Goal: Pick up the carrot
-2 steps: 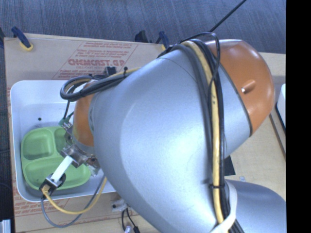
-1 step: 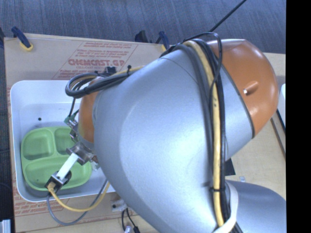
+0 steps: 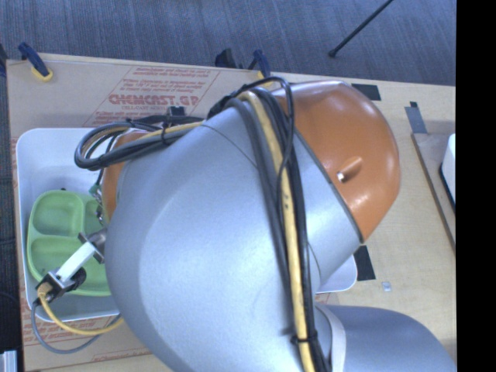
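My arm's grey body (image 3: 225, 246) with its orange band (image 3: 349, 161) looms close to the camera and covers most of both bins, hiding whatever lies beneath it. A green divided tray (image 3: 50, 235) sits in the left bin (image 3: 31, 149), at its left side. A white connector (image 3: 74, 263) with a yellow cable (image 3: 66, 325) hangs over the tray's lower right corner.
Black and yellow cables (image 3: 283, 208) run along the arm and loop over the left bin's top (image 3: 97, 146). A brown board (image 3: 155, 91) lies under the bins. Blue clamps (image 3: 35, 60) hold the board's far edge. A corner of the right bin (image 3: 345, 277) peeks out.
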`<state>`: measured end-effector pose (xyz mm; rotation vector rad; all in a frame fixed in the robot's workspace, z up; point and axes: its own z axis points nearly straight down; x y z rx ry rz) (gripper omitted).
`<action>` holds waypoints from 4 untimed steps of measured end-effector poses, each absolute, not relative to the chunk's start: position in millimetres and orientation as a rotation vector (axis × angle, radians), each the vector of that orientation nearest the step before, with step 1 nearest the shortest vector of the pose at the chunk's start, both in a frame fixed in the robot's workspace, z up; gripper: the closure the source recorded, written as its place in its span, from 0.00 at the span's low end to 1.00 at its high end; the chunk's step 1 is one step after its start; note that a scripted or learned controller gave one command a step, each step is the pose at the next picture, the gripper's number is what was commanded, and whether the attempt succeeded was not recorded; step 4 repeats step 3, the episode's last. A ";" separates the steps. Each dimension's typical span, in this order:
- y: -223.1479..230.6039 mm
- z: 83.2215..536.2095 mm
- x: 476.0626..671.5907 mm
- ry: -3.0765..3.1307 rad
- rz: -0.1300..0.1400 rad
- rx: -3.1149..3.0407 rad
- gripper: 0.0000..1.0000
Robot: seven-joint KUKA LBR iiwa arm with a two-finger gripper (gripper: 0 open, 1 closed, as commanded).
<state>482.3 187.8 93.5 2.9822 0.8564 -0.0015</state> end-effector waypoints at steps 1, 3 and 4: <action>204.2 92.8 478.8 0.885 0.000 2.999 0.00; 118.2 85.6 598.0 1.020 -0.031 2.976 0.00; 118.2 85.6 598.0 1.020 -0.031 2.976 0.00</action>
